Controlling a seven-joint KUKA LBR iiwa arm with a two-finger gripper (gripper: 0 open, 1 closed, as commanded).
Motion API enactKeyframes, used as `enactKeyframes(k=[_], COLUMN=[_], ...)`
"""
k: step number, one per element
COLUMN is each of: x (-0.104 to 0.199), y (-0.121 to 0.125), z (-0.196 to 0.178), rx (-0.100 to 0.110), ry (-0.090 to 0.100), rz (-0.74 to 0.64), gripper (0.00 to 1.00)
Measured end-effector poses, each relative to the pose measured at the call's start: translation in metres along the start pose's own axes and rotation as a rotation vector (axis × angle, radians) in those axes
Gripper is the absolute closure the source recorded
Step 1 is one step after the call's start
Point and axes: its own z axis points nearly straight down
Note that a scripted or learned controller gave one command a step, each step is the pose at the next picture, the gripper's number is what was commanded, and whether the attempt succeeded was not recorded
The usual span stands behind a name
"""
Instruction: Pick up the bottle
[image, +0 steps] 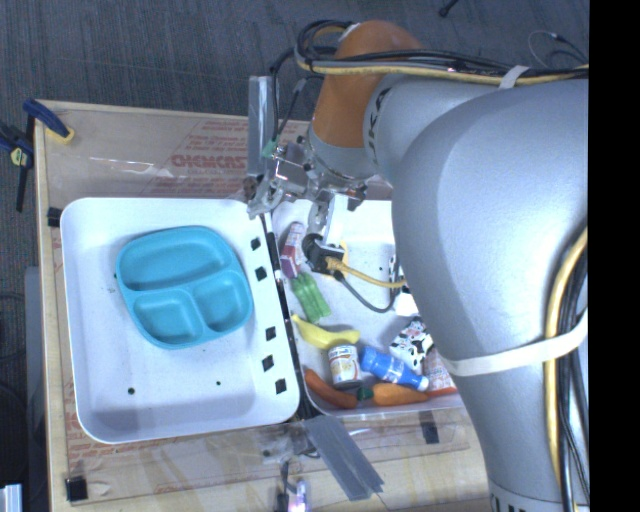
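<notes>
Heads up, the big grey arm (480, 250) covers most of the right bin (375, 262), so you only see its left strip. The claw (300, 215) sits at that bin's upper left; can't tell if it's apart or together. The blue bottle (392, 367) lies on its side near the bin's front, between a small jar (343, 364) and a black-and-white toy (412, 345). One banana (325, 333), one carrot (385, 395). Left bin (90, 380) holds one blue divided plate (183, 285).
</notes>
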Motion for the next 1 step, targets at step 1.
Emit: enactKeyframes(k=[1], x=[0.0447], y=[-0.0308], z=[0.0004], rx=[0.003], ry=[-0.001], rz=[0.274], gripper=[0.00])
